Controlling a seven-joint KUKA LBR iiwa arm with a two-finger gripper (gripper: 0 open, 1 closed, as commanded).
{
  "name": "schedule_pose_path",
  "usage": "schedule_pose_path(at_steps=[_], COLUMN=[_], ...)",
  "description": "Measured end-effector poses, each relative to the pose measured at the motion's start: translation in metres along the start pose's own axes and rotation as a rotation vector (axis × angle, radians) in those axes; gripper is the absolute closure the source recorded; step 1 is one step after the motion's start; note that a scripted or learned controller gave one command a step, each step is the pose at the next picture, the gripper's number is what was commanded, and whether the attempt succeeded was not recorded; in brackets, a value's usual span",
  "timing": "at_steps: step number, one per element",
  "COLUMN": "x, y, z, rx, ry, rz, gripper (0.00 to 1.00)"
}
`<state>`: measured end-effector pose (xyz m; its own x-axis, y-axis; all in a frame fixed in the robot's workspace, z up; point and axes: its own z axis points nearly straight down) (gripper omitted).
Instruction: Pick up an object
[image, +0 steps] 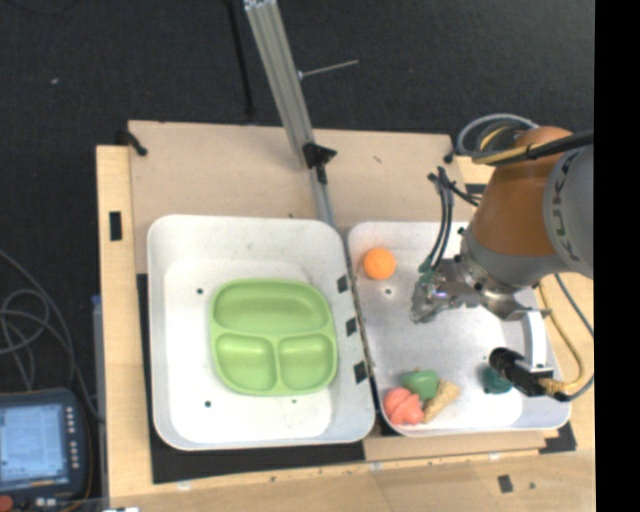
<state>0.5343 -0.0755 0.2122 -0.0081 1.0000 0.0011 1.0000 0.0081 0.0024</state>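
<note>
End effector (428, 300) low over right bin (392, 345) (finger state cannot be told), orange ball (379, 264) just beside it toward bin's upper left corner, green divided tray (272, 336) in left bin (180, 300)

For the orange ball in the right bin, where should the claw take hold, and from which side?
Grip the orange ball across its middle, coming straight down from above. It is round, so any pair of opposite sides serves, and it sits apart from the other items. Keeping the fingers parallel to the right bin's left wall probably avoids hitting it.
</note>
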Motion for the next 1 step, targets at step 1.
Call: schedule_pose_path(at_steps=[1], x=[0.0520], y=[0.0128], z=[0.0032], rx=[0.001], ry=[0.001], rz=[0.000], gripper=[1.00])
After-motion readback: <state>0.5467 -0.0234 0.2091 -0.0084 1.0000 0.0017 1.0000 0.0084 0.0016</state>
